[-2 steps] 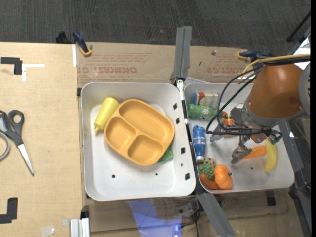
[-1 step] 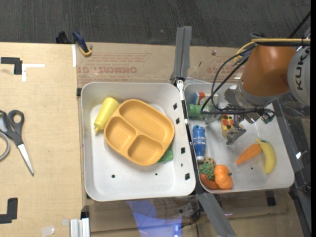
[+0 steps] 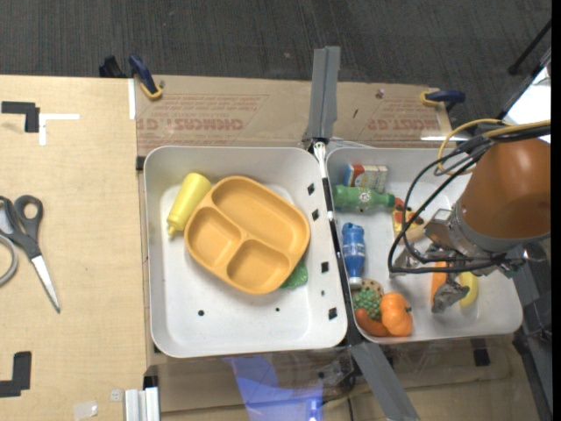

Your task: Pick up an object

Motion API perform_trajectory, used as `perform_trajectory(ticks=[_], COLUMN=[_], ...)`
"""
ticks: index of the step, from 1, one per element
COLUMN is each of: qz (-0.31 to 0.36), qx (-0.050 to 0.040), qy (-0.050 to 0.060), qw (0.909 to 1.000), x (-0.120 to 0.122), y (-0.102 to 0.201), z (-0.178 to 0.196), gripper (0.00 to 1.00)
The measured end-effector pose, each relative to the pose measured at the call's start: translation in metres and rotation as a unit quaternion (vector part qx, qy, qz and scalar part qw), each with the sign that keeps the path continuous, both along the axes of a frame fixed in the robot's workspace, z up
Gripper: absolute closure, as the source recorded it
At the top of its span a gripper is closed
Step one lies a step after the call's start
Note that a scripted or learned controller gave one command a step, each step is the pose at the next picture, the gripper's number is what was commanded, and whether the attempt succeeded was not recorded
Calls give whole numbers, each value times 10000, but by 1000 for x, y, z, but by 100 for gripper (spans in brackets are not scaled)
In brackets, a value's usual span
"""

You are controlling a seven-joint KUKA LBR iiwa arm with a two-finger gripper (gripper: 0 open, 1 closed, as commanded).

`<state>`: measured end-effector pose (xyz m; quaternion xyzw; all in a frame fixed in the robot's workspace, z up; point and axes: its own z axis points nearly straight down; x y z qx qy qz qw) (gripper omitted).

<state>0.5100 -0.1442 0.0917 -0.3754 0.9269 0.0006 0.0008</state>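
Observation:
My gripper point(image 3: 449, 295) hangs low over the right part of the right bin point(image 3: 500, 323), under the orange wrist band point(image 3: 513, 191). An orange piece point(image 3: 438, 282) and a yellow piece point(image 3: 470, 291) lie right beside its tip, partly hidden by it. I cannot make out whether either is held. Left of it sit a small orange pumpkin point(image 3: 395, 312) and a red, seeded fruit toy point(image 3: 368, 303). A blue bottle point(image 3: 352, 247) lies along the bin's left side, with a green bottle point(image 3: 363, 199) and a small carton point(image 3: 372, 178) at the back.
The left bin point(image 3: 228, 323) holds a yellow divided plate point(image 3: 247, 233), a yellow bottle point(image 3: 187, 202) at its upper left and a green item point(image 3: 297, 276) poking out beneath it. Scissors point(image 3: 30, 244) lie on the bench at far left. Black cables point(image 3: 421, 209) loop beside the wrist.

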Motion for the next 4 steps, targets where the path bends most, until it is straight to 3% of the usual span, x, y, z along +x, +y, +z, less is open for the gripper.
perform_trajectory(ticks=[1, 2, 3, 4], qz=[-426, 554, 1005, 893], qx=[4, -3, 1, -2], qy=[-15, -34, -5, -8], qw=[9991, 9985, 9949, 9960], x=[47, 104, 21, -31], y=[35, -5, -25, -51], z=[0, 2, 0, 0], gripper=[0, 0, 0, 0])
